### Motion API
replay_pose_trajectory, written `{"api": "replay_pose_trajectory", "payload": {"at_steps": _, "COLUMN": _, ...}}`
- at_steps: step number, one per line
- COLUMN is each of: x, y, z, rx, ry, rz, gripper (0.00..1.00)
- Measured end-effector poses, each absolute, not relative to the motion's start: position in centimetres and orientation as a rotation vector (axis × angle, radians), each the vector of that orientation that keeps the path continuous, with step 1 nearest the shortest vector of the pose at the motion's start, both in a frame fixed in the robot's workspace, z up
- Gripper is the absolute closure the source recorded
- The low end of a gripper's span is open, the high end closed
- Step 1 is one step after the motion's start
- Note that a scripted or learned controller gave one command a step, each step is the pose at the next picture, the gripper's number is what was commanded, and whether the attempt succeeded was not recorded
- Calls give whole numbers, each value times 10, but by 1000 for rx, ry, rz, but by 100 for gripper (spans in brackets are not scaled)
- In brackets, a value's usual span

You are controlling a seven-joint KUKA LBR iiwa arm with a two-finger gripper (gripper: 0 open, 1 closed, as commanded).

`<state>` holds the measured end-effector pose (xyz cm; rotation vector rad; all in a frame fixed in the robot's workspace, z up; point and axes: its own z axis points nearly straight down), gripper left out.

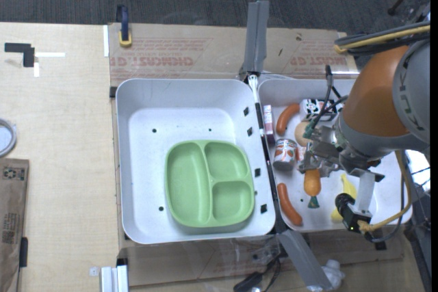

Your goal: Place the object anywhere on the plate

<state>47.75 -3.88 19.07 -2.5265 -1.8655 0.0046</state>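
Note:
A green plate [209,182] with three compartments lies in the left white bin [137,147]. My gripper [313,162] is low over the right bin [390,205], near its left half. Directly under it, touching or nearly touching it, is an orange carrot [312,184] with its green end pointing toward the front. The wrist and the orange band of the arm [376,96] hide the part of the bin behind the gripper.
The right bin holds a small can [284,151], a sausage [289,117] at the back, another sausage [289,205] at the front left, a pale round thing [302,130], a black-and-white thing [313,107] and a yellow piece [346,182]. A raised divider [260,140] separates the bins.

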Motion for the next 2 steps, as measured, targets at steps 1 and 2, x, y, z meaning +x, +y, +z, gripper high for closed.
{"api": "replay_pose_trajectory", "payload": {"at_steps": 1, "x": 520, "y": 63, "z": 249, "rx": -2333, "ry": -2103, "rz": 7, "gripper": 100}}
{"api": "replay_pose_trajectory", "payload": {"at_steps": 2, "x": 520, "y": 63, "z": 249, "rx": -2333, "ry": -2103, "rz": 8, "gripper": 0}}
